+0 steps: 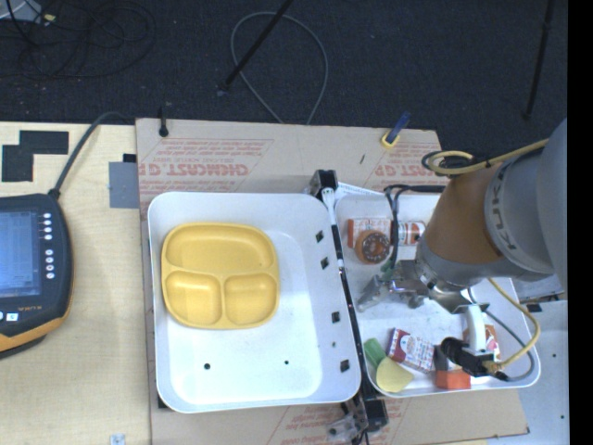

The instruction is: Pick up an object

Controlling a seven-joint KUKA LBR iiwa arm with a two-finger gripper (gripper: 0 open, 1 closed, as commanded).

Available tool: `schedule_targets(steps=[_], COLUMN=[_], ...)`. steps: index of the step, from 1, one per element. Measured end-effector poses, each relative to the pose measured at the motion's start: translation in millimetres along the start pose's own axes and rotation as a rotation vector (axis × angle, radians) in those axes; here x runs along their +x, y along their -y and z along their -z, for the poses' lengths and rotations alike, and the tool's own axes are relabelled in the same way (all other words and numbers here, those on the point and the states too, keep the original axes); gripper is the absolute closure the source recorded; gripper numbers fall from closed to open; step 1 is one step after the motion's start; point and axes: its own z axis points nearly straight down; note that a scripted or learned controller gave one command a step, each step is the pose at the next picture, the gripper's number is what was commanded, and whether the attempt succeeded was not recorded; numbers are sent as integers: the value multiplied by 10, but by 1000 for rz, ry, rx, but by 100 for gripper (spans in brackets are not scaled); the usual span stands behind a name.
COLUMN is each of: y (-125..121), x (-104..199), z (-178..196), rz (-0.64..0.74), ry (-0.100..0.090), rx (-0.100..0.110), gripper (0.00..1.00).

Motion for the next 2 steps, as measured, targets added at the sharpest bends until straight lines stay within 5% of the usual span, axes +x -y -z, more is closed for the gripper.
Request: schedule_targets(steps=[1, 2], y=[-1018, -1003], x=[-127, -332], z=[113, -19], rz=[-4, -4], ry=[-1, -1], rx=[14, 9], gripper=[0, 0])
